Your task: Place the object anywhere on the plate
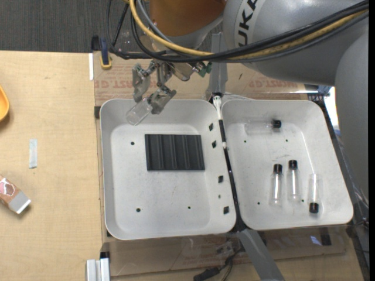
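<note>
On the wooden bench top (53,127) at the far left lie a small pale strip (33,154) and, toward seven o'clock from it, a reddish block with a pale end (14,195); an orange rim (3,104) pokes in at the left edge.

The left bin (117,215) carries one dark ribbed plate (174,152) near its middle. Over that bin's back-left corner hangs the gripper (150,101), with a clear tube (138,112) pinched between its fingers. The tube slants, its long axis running from about seven o'clock at its free lower end to one o'clock where the fingers hold it. Its free end sits over the bin's rim, well short of the plate.

What the coming move turns on: the plate lies at roughly four to five o'clock from the gripper, near but not beneath it. By my reckoning the arm must carry the tube that way before letting go, or it will drop on bare bin floor.

The right bin (334,215) holds four more tubes: one clear tube with a black cap (262,125) lying crosswise near the back, and three (293,183) standing side by side lengthwise toward the front, their black caps at differing ends.

Count: two bins, one plate, five tubes, one gripper.
</note>
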{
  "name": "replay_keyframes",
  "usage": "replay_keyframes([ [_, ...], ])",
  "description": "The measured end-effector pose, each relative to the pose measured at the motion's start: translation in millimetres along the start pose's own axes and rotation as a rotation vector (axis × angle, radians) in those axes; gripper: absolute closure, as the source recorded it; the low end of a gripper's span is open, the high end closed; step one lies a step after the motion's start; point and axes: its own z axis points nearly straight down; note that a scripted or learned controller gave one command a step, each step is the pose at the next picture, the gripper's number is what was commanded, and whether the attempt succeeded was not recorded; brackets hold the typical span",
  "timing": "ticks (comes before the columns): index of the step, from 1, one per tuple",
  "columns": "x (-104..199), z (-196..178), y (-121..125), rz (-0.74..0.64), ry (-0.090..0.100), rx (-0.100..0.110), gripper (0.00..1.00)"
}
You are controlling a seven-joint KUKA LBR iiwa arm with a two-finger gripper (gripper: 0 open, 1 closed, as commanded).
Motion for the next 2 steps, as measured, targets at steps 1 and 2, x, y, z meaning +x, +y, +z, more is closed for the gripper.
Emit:
replay_keyframes([
  [1,7.2,47.7,-5.8,-0.222,0.003,-0.002,1.0],
  [2,7.9,-38.6,-7.5,-0.311,0.0,-0.001,1.0],
])
